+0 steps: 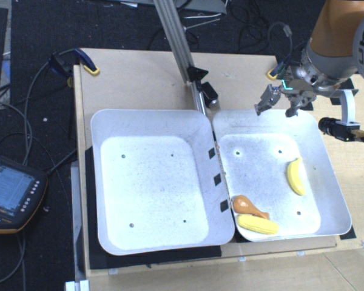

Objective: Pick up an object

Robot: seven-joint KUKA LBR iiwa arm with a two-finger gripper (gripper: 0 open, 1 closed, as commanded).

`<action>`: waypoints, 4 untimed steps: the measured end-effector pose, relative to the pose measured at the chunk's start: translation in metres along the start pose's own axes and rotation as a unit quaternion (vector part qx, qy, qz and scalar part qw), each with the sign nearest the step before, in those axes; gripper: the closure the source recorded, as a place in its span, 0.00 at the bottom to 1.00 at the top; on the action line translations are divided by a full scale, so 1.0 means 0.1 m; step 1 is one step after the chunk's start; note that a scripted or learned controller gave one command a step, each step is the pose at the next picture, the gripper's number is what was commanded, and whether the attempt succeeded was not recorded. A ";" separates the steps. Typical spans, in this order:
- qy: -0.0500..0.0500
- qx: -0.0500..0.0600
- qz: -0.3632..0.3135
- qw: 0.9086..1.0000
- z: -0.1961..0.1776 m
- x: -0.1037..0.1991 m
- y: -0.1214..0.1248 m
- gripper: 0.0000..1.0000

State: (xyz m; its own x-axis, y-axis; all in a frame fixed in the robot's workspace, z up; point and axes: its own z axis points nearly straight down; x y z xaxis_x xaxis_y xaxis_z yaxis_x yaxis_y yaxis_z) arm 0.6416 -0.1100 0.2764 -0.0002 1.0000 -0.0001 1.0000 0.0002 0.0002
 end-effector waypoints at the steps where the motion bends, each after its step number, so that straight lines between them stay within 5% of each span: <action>1: 0.000 0.000 0.000 1.000 0.00 0.00 0.00 0.00; 4: 0.000 0.001 0.000 1.000 1.49 0.00 0.14 0.00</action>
State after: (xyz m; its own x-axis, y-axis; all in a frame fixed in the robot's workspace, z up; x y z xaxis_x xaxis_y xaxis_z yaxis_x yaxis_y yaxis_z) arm 0.6551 -0.1100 0.1269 -0.0003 1.0000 0.0003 1.0000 0.0003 -0.0027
